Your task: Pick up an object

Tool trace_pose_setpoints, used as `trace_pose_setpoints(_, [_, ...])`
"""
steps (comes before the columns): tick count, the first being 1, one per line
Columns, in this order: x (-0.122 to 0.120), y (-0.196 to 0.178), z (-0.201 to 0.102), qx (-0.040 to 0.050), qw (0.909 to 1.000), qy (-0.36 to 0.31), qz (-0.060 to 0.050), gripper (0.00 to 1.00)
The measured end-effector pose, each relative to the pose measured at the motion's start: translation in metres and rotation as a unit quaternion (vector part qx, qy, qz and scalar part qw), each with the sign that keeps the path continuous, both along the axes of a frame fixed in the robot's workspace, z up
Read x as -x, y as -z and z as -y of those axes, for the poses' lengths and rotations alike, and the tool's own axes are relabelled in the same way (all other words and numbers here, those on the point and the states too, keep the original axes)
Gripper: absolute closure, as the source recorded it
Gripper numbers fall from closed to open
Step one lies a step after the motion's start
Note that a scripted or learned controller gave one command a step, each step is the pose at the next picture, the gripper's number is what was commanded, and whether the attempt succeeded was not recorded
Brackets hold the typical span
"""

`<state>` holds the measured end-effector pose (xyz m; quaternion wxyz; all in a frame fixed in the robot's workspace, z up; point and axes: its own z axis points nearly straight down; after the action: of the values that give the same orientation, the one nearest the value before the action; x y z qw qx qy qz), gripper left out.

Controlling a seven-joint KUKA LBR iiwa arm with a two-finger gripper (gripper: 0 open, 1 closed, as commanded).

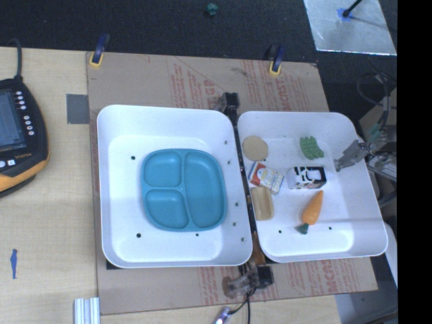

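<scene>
- tool [352, 155] at right bin's [351, 243] edge — grip state can't tell, nothing visibly held
- carrot [312, 208], milk carton [308, 177] just beside it — pick not yet done

Pale wood bench [47, 235] under brown cardboard sheet [202, 79], clamped at far edge by two blue-handled clips [100, 49]. On cardboard: two shallow white bins side by side, left bin [115, 181] & right bin [364, 201], touching. Orange-rimmed pendant [17, 137] at bench's left edge, grey tape patch [77, 108] nearby.
</scene>
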<state>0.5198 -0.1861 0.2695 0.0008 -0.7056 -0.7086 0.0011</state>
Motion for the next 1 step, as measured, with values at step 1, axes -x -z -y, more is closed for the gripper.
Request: trace_pose_setpoints(1, [-0.0077,0.089,-0.0214,0.0,1.0,-0.001,-0.001,0.0])
